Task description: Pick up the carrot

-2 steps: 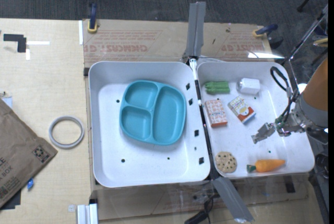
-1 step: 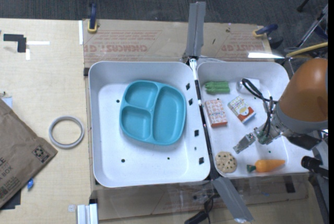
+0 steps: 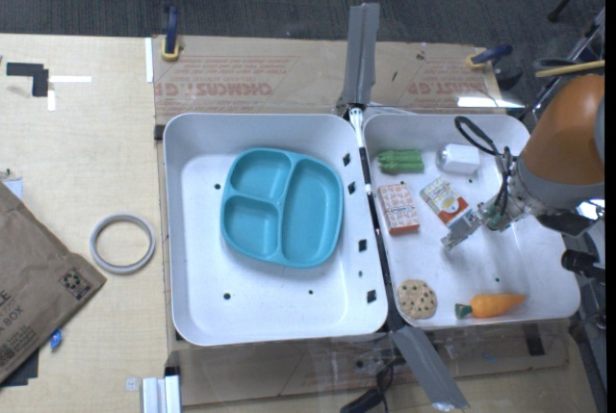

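Observation:
The orange carrot with a green stem end lies flat in the right bin, near its front edge. My gripper hangs above the middle of that bin, up and to the left of the carrot and apart from it. It points down-left, close to the small juice carton. Nothing shows between its fingers.
The right bin also holds a green vegetable, a white block, a red snack box and a cookie. A blue divided plate sits in the left bin. A tape ring lies on the bench.

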You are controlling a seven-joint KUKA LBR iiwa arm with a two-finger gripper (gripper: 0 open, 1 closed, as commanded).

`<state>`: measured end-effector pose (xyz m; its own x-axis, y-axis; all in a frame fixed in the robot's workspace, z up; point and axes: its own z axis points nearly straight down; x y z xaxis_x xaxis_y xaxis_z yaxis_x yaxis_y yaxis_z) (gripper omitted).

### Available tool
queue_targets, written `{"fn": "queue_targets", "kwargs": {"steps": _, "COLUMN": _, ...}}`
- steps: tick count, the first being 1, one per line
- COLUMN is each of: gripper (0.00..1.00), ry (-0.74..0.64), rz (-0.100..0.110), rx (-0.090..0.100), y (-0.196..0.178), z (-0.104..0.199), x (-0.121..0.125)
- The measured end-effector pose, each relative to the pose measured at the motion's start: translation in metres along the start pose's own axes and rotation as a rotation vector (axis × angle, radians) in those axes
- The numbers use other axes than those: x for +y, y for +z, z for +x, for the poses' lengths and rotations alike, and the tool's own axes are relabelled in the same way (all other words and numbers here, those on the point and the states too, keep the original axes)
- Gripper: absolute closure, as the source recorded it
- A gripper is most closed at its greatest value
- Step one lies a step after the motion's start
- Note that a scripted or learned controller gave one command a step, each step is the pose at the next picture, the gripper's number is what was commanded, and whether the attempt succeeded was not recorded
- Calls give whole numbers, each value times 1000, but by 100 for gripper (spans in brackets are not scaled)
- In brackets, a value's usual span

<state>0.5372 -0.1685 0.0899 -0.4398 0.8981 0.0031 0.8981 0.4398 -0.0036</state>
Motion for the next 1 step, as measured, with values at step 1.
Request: {"fn": "queue_targets", "kwargs": {"steps": 1, "gripper": 0, "ry": -289, "rz": -3, "rx": -4, "y": -128, "z": 16, "x": -47}}
